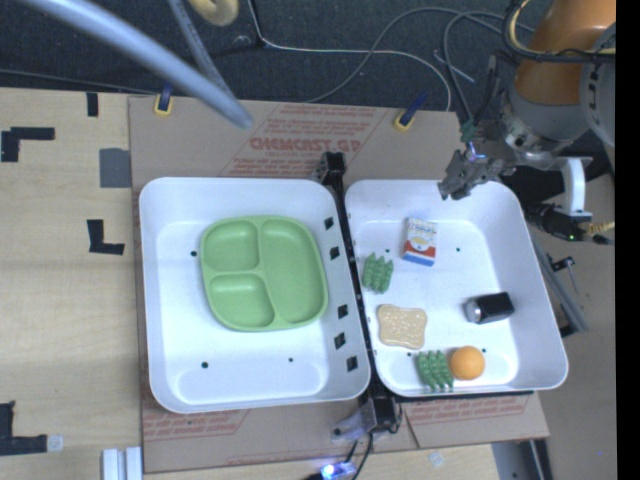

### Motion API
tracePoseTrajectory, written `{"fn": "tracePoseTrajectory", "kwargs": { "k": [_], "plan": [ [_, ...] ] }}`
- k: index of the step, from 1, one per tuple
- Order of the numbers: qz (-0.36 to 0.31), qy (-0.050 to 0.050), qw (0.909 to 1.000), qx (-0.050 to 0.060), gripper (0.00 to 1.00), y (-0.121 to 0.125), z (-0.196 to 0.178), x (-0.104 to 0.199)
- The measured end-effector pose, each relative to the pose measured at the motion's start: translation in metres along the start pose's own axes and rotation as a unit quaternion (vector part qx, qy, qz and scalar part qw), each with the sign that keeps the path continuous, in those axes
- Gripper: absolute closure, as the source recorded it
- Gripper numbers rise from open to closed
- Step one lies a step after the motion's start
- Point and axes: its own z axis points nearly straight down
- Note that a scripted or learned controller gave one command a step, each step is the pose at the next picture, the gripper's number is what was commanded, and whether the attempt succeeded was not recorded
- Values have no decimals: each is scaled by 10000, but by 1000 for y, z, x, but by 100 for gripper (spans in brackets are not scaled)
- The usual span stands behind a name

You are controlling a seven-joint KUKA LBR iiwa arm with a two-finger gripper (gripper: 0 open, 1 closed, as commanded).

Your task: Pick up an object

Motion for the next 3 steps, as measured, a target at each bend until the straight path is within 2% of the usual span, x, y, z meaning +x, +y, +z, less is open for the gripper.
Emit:
{"fn": "tracePoseTrajectory", "kwargs": {
  "k": [3],
  "plan": [
    [0, -3, 10000, 8, 100, -19, 37, 166]
  ]
}}
